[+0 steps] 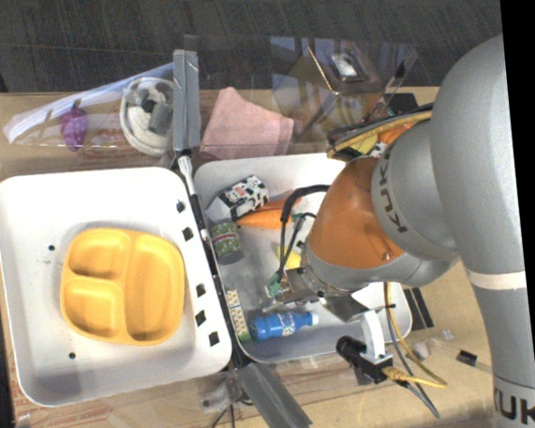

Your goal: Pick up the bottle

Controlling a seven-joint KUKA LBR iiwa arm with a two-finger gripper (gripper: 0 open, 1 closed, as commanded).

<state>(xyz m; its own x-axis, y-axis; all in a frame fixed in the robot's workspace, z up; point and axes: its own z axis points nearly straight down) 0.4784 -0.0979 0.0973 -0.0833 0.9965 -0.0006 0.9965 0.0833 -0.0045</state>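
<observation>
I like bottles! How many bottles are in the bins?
1. The blue bottle lies on its side near the front of the right bin, below the arm. The arm may hide others.

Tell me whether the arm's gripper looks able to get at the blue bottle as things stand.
Probably yes. The blue bottle lies on its side on the right bin's floor, nothing on top of it, with the gripper just above it.

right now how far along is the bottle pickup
Done: the arm has reached over the right bin, above its clutter. In hand: nothing visibly held; the blue bottle lies on its side on the bin floor near the front edge. Left: grasping and lifting it. The yellow tray in the left bin plays no part.
</observation>
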